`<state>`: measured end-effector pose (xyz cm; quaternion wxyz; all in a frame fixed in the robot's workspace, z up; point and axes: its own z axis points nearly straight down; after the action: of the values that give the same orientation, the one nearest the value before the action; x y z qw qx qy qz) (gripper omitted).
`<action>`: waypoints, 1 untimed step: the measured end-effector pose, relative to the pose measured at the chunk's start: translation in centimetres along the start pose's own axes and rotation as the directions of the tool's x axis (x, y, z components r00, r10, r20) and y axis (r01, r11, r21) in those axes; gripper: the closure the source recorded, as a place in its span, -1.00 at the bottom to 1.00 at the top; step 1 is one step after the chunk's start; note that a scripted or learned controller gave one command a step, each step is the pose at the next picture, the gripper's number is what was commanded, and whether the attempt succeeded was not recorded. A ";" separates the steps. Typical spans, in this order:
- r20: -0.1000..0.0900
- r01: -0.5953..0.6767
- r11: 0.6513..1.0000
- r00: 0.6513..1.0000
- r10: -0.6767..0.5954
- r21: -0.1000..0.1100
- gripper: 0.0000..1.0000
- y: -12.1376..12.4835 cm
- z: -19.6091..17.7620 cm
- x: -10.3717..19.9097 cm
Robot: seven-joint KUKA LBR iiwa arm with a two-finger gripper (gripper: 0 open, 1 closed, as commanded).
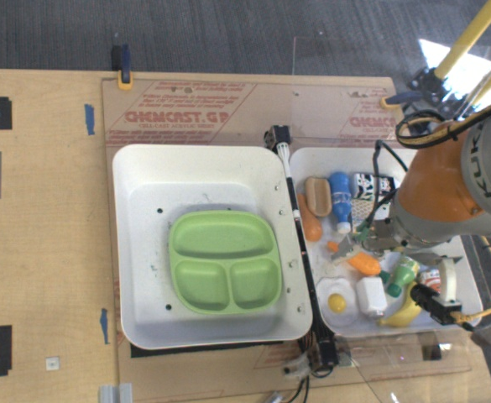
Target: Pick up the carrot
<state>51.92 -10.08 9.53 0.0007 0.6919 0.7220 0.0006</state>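
Nearest the camera, the arm (436, 187) was seen over the right bin (472, 292), its gripper (369, 235) just above the carrot (364, 264) amid other toys, finger state untellable, so the approach step was judged underway and a descent required.

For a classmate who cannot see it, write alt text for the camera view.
A grey and orange robot arm reaches into the right white bin, its gripper low beside an orange carrot among toy foods. The left bin holds a green divided tray.
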 end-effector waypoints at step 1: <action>0.000 -0.003 1.000 1.000 0.003 -0.001 1.00 0.0 -0.9 0.0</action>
<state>51.96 -10.05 10.41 0.0011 0.6931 0.7208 0.0007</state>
